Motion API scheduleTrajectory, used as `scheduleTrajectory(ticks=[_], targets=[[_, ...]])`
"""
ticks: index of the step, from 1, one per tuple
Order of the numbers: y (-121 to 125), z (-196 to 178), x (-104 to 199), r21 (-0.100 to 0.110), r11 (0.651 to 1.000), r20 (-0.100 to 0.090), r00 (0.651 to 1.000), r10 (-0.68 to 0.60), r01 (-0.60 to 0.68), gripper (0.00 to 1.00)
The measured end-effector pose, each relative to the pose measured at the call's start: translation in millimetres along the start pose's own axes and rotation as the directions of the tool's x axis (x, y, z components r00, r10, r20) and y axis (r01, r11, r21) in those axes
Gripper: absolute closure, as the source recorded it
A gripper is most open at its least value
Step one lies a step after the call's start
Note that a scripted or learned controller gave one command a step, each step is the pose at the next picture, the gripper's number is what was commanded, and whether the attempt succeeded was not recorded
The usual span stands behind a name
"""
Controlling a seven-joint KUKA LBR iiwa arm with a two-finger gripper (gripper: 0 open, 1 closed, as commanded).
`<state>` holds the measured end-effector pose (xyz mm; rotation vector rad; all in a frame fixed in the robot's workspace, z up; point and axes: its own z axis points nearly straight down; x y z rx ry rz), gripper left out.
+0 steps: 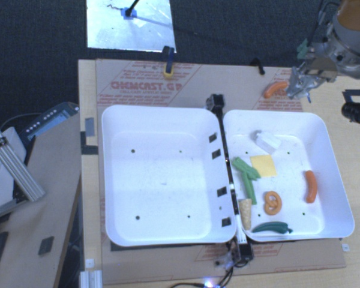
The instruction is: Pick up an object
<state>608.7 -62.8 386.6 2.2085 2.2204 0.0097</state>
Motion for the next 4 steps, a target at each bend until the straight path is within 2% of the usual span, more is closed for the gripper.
scheduleTrajectory(ticks=[1,2,3,4], targets=[[41,-73,-30,-0.002,1.0,0.001,1.0,0.004,-0.004,1.0],[61,-138,-57,0.0,1.0,0.001,1.0,0.005,-0.005,1.0],[60,-149,-143,0.006,1.0,0.002,1.0,0.009,-0.009,1.0],[61,-148,-144,0.007,1.0,-0.001,1.0,0.004,-0.004,1.0]])
